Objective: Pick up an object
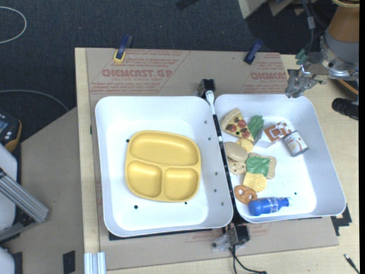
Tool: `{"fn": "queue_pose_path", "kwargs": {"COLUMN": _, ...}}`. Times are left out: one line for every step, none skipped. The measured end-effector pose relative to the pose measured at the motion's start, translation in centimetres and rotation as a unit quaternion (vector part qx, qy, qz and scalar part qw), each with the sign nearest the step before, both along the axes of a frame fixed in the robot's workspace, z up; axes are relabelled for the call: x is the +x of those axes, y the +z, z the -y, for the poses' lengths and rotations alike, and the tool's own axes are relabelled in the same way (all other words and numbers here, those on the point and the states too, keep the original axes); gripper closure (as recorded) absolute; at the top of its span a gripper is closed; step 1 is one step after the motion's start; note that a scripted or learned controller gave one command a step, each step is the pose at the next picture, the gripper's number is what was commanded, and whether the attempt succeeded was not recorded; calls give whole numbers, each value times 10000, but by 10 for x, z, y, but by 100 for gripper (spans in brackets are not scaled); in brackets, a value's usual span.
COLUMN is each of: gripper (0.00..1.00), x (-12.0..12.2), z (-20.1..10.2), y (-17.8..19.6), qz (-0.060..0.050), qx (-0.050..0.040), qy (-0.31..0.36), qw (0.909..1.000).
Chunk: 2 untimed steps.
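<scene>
Over the far right corner of the right bin (319,124), you have the claw (297,89) poised just past the rim, and whether it stands open or closed you cannot tell at this size. Nothing shows in its hold, so you should count the pick as not yet made.

Every candidate lies in the right bin. Near the divider a pizza slice (236,123) sits at the far end of the heap, with a green leafy piece (256,125) touching its right side. Below them a pale bun-like piece (234,151) and a cookie (237,167) crowd together, then a green-topped toast (261,165), a yellow corn piece (255,181) and a pretzel (245,194). At the near edge a blue bottle (268,205) lies on its side, apart from the rest. Closest to the claw are a red-and-white packet (277,132) and a small can (295,142), tilted, touching each other but clear of the heap.

The left bin (108,153) holds a yellow divided tray (163,165), well apart from the arm.

By your reckoning the task is at its start: the claw is high and off to the side, no object is lifted, and the whole sequence remains, namely moving over a target, descending, closing, and raising. The can or the packet looks like the nearest choice, and the bottle the least crowded one.
</scene>
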<state>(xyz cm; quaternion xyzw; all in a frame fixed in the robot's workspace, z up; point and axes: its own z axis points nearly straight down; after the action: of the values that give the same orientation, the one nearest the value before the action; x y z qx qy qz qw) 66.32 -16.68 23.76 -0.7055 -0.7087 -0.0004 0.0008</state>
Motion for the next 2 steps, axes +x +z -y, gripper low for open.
{"fn": "queue_pose_path", "kwargs": {"gripper": 100, "x": -19, "z": -58, "y": -2, "qz": -7, "qx": 7, "qy": 7, "qw": 10000}}
{"fn": "queue_pose_path", "kwargs": {"gripper": 100, "x": -55, "z": -102, "y": -9, "qz": -21, "qx": 3, "qy": -2, "qw": 10000}}
